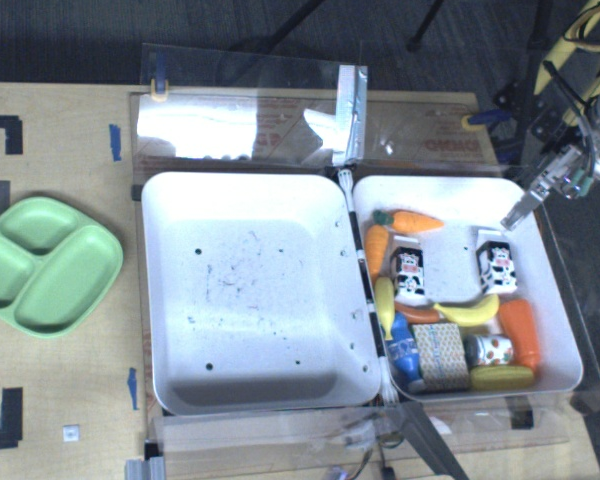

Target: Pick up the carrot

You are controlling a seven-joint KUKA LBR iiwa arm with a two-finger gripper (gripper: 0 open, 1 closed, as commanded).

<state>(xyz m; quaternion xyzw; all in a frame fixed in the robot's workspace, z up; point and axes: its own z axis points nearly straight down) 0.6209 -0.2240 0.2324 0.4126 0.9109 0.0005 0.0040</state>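
Observation:
An orange carrot (pixel 416 222) with a green stub at its left end lies at the back of the right bin (pixel 565 313), near the divider. A second orange, carrot-like piece (pixel 377 250) lies just below it against the bin's left wall. My gripper (pixel 518 215) reaches in from the right over the bin's back right corner, about a hand's width right of the carrot and apart from it. Nothing is visibly held in it.
The right bin also holds two cow-print cartons (pixel 408 274) (pixel 497 267), a banana (pixel 469 312), an orange bottle (pixel 521 331), a blue bottle (pixel 402 351), a sponge (pixel 441 354) and a small can (pixel 491 349). The left bin (pixel 160 268) adjoins it. A green divided plate (pixel 45 265) sits at the far left.

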